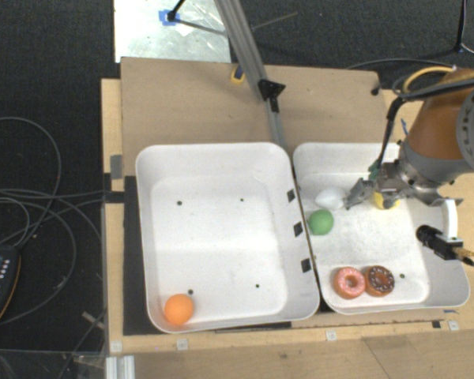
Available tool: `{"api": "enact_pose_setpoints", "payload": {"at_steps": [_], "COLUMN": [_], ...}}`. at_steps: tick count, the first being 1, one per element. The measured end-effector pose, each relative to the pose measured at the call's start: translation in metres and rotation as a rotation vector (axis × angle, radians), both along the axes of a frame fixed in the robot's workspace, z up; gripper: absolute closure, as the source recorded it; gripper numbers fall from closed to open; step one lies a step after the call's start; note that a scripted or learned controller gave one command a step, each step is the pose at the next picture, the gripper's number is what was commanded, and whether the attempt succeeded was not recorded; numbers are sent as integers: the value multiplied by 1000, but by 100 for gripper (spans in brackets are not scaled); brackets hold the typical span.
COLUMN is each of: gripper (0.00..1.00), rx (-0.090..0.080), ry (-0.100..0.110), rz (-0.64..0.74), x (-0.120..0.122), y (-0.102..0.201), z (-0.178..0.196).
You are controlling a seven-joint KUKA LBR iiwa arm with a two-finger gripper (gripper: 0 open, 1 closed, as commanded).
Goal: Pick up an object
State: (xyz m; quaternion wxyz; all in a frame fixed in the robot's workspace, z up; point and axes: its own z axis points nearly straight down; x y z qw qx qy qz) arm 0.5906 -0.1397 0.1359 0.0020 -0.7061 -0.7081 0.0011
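Green and round, the ball (321,222) lies in the right bin (438,294) by its left wall, a whitish object (329,199) touching it above. The pincer (363,194) hangs just up-right of both, prongs spread, gripping nothing. A yellow thing (386,201) peeks beneath the wrist. Two doughnuts (364,282) sit near the front; an orange ball (178,309) lies in the left bin (213,160).

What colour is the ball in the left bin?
Orange; the ball lies in that bin's near-left corner, seen in the camera view.
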Motion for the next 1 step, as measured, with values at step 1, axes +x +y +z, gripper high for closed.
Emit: {"api": "enact_pose_setpoints", "payload": {"at_steps": [1], "gripper": [0], "rx": [0], "ry": [-1], "rz": [-2], "x": [0], "y": [1], "z": [-48]}}
